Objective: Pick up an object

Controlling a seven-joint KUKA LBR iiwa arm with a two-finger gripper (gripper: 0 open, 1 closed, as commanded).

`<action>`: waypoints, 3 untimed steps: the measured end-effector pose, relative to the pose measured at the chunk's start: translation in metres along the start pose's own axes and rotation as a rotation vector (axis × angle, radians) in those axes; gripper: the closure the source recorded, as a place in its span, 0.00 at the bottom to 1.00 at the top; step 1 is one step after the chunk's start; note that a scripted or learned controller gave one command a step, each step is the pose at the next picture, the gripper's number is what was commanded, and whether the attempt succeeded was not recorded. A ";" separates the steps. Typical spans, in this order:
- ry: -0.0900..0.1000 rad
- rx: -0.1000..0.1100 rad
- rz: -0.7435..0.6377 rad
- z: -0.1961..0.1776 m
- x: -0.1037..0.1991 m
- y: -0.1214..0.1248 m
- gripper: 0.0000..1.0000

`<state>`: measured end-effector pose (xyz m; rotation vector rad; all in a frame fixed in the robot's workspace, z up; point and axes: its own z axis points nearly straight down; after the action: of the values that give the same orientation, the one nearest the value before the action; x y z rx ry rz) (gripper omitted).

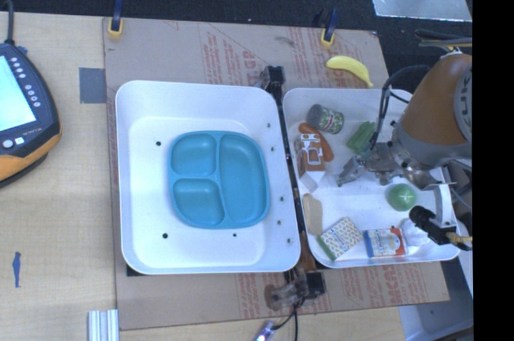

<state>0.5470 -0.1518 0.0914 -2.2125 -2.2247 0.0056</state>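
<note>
My gripper (pixel 356 168) hangs low over the middle of the right bin (pixel 353 207), reaching in from the right below the orange wrist band. Around it lie a green block (pixel 361 136) just above it, an orange and white packet (pixel 312 152) to its left, and a green ball (pixel 400 196) to its lower right. A small green can (pixel 325 119) lies at the bin's far side. Near the front edge sit a patterned box (pixel 340 237), a small carton (pixel 384 241) and a beige piece (pixel 312 213). I see nothing held in the gripper.
The left bin (pixel 136 171) holds a blue divided plate (pixel 218 177). A yellow banana (pixel 349 67) lies on the cardboard behind the right bin. A tablet controller (pixel 20 111) rests at the far left of the bench.
</note>
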 end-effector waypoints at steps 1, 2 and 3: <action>0.001 -0.003 0.003 -0.001 0.007 0.070 0.00; -0.001 0.025 0.001 0.002 0.043 0.104 0.00; -0.008 0.024 0.006 0.001 0.048 0.103 0.00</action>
<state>0.6501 -0.1036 0.0897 -2.2108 -2.2106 0.0411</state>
